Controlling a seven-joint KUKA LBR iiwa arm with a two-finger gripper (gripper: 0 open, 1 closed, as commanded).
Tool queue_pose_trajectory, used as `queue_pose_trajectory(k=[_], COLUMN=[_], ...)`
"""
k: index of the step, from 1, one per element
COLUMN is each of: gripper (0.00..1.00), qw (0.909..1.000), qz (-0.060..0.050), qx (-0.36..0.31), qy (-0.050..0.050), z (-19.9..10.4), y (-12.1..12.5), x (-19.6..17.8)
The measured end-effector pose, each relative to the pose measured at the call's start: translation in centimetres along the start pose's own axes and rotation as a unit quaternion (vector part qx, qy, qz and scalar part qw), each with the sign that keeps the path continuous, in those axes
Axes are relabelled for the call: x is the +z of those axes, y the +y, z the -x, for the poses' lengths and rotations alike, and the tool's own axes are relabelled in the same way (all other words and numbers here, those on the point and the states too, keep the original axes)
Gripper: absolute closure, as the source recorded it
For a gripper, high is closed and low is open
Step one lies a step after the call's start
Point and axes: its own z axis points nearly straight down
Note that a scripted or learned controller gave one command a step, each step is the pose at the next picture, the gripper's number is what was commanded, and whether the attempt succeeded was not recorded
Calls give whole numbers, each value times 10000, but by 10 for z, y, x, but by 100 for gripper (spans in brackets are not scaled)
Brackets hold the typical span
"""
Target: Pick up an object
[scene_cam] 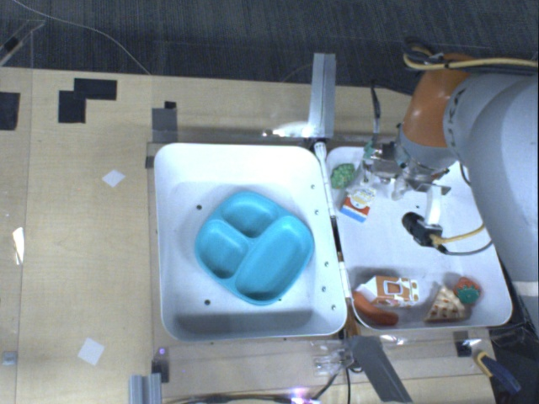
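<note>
Turquoise divided plate (254, 247) in white left bin (173, 251); green toy (342, 175), orange-white carton (392, 289) in right bin (472, 263).

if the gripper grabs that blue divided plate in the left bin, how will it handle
The blue divided plate looks like moulded plastic, so probably stiff and light for its size. Its smooth, rounded rim may slip between narrow fingers. It lies flat and wide in the left bin, so it is unlikely to roll or tip, and would more likely slide if pushed.

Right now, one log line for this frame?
arm: over right bin far end | tool: above small carton, nothing seen held | left bin: blue divided plate
</note>
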Motion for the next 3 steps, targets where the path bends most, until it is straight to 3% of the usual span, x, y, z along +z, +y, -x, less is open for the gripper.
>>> queue_pose_trajectory(k=[1,2,3], gripper=[0,0,0], qw=[9989,9920,9645], qz=[-40,23,-77], qx=[-470,-1263,-2640], qy=[4,6,30], z=[3,1,5], y=[8,9,25], x=[0,-1,0])
